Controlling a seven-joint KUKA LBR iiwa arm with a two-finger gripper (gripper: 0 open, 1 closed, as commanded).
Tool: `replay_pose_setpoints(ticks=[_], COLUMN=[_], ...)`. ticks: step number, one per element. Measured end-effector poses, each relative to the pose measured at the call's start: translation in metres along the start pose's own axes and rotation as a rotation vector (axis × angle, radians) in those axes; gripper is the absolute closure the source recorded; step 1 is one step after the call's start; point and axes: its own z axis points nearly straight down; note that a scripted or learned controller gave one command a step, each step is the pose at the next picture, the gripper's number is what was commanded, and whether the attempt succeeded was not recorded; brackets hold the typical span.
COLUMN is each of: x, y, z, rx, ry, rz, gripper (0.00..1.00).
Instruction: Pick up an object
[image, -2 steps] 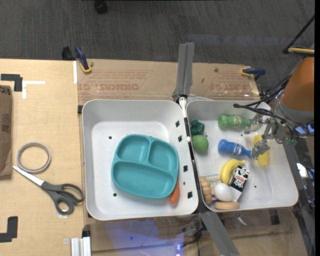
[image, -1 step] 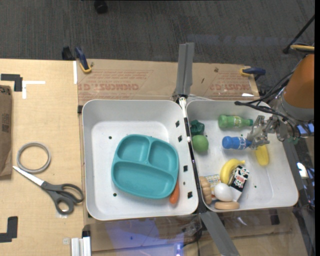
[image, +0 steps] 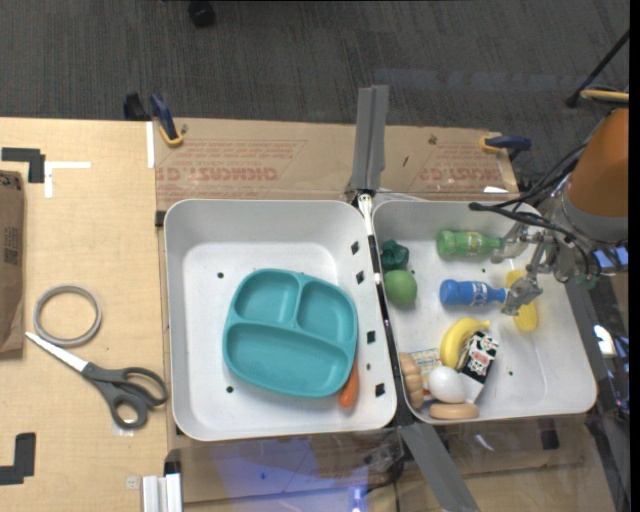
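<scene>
My gripper (image: 524, 290) hangs low over the right part of the right bin (image: 560, 395). It sits just above a small yellow object (image: 526, 319) and just right of a blue bottle (image: 472, 293). A green bottle (image: 468, 242) lies farther back. A green ball (image: 400, 287) and a dark green item (image: 393, 254) are by the bin's left wall. Toward the front lie a banana (image: 456, 340), a black-and-white carton (image: 481, 357), a white egg (image: 443, 382) and a tan stick (image: 453, 410).
The left bin (image: 190, 250) holds a teal divided plate (image: 292, 332) with an orange carrot (image: 348, 388) at its front right. On the bench to the left lie scissors (image: 110, 382) and a tape roll (image: 67, 313). A grey post (image: 371, 140) stands behind the bins.
</scene>
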Motion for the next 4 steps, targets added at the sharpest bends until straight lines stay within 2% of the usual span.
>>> replay_pose_setpoints(ticks=[1, 2, 3, 4], x=[0.015, 0.013, 0.013, 0.011], y=[-0.001, -0.001, 0.000, 0.000], z=[0.022, 0.011, 0.011, 0.001], rx=[-0.004, -0.002, -0.002, -0.001], ry=[0.012, 0.007, 0.007, 0.002], rz=[0.092, 0.090, 0.090, 0.088], gripper=[0.00, 1.00, 0.00, 1.00])
